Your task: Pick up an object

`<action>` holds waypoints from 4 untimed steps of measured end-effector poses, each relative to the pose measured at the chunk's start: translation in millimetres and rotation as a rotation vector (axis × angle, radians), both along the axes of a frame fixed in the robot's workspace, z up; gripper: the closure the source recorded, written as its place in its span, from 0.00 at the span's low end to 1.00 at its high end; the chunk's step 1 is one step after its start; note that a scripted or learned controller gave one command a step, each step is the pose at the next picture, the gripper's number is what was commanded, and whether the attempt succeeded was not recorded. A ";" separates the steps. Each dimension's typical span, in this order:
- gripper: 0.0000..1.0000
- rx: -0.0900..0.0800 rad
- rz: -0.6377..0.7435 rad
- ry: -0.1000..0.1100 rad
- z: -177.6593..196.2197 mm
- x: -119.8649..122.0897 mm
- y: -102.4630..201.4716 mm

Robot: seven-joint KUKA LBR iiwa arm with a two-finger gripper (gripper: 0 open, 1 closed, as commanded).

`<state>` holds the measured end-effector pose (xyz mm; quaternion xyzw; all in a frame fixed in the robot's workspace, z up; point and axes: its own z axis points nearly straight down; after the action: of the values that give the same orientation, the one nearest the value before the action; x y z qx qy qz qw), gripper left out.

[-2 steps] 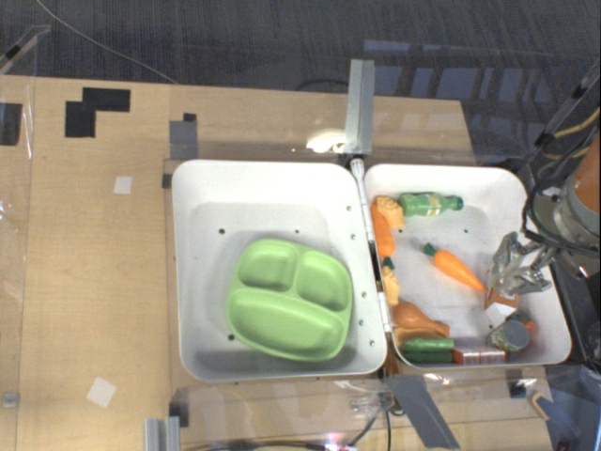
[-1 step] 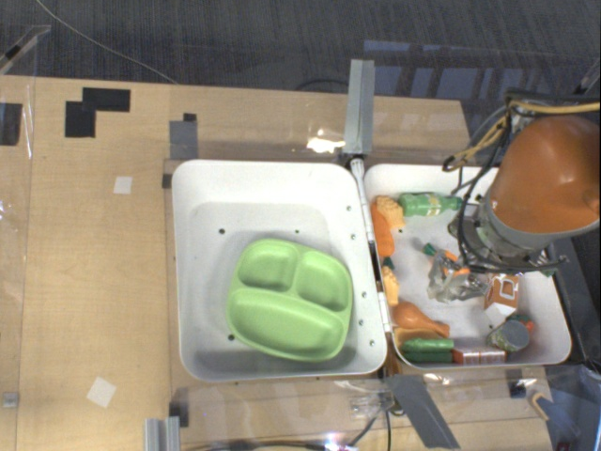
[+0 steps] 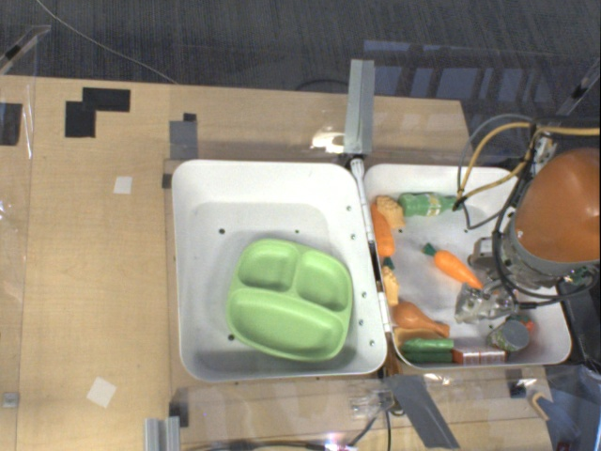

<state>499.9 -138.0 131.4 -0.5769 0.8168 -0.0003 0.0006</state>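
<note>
I see my end effector point(image 3: 484, 305) low in the right bin point(image 3: 554, 350) just below the carrot point(image 3: 455, 268); I can't tell its grip state, so I'd centre over the carrot before closing.

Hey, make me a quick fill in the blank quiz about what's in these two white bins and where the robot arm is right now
1. The green divided plate lies in the ____ bin.
2. The gripper hangs over the ____ bin.
3. The small carrot beside the gripper is ____ in colour.
4. The plate has ____ compartments.

Missing words: left; right; orange; three
</note>
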 end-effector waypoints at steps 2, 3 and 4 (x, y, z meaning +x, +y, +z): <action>1.00 0.004 0.359 0.001 -32.1 52.4 -4.3; 1.00 -0.003 0.711 -0.009 -41.6 82.2 -32.5; 1.00 0.000 1.120 -0.004 -3.9 72.8 -35.0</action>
<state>572.7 -173.0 127.5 -0.9226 0.3857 -0.0009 0.0020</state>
